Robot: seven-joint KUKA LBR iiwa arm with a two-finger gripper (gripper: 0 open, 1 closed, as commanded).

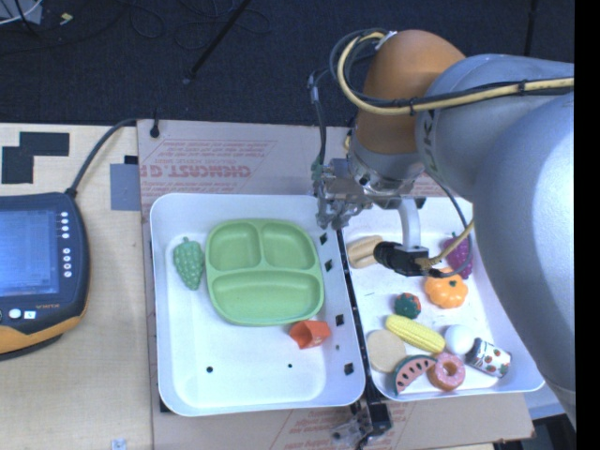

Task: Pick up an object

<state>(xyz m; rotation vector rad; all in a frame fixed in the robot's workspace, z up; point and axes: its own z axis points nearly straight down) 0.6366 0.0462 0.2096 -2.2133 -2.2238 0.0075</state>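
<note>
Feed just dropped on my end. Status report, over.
Gripper at the far end of the divider between bins. Nothing seen held. Nearest: tan roll in the right bin. Green plate lies just left.

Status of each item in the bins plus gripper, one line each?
gripper, low over far end of divider, nothing visibly held
green plate, flat, right side up, left bin
grapes, lying left of plate
orange-red piece, lying by plate's near edge
corn, on its side, right bin
pumpkin, upright, right bin
donut, lying flat, right bin
</note>
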